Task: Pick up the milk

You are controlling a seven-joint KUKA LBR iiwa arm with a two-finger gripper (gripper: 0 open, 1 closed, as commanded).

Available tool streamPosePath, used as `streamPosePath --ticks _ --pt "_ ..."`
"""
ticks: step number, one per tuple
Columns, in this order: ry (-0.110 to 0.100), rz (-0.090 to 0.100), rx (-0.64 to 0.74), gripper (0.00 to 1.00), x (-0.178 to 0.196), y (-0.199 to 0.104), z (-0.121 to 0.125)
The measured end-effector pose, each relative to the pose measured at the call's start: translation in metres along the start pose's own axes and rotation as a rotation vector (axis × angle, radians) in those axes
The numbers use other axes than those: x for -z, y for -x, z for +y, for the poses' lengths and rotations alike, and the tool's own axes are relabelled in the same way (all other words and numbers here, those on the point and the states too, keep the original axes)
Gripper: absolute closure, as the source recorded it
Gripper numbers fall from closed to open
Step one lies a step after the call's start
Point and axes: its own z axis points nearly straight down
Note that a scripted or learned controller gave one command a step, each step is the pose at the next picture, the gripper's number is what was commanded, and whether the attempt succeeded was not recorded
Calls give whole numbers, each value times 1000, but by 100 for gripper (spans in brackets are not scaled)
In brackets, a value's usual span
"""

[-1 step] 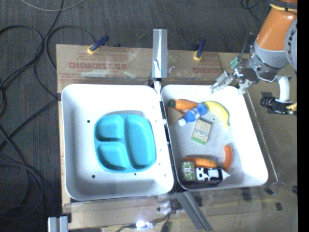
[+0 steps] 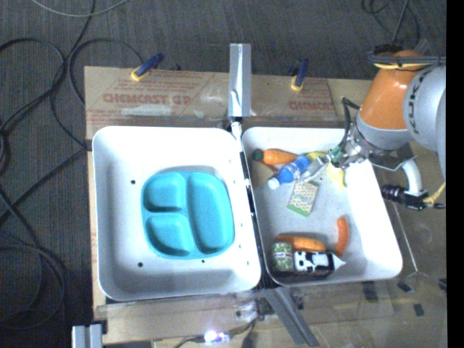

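Where the arm (image 2: 406,107) enters from the right, its gripper (image 2: 339,156) hangs over the far part of the right bin (image 2: 377,267); whether the claw is apart or together cannot be told. Milk (image 2: 313,264), a black-and-white cow-patterned carton, lies on its side against the bin's near wall, touching a green can (image 2: 282,256) on its left. No writing on either can be read. An orange carrot (image 2: 301,243) lies just behind the milk, a sausage (image 2: 341,235) to its right. A bottle (image 2: 293,171), a second carrot (image 2: 275,156) and a green packet (image 2: 304,197) crowd the far left part. Bare floor remains at the bin's centre and right edge. A blue tray (image 2: 190,212) sits mid-floor in the left bin (image 2: 116,151). Faded red lettering marks the board (image 2: 145,96) behind, unreadable.
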Motion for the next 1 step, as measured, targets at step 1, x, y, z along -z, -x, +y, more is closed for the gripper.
streamPosePath --ticks 1 --pt "1 0 382 0 -22 -72 -13"
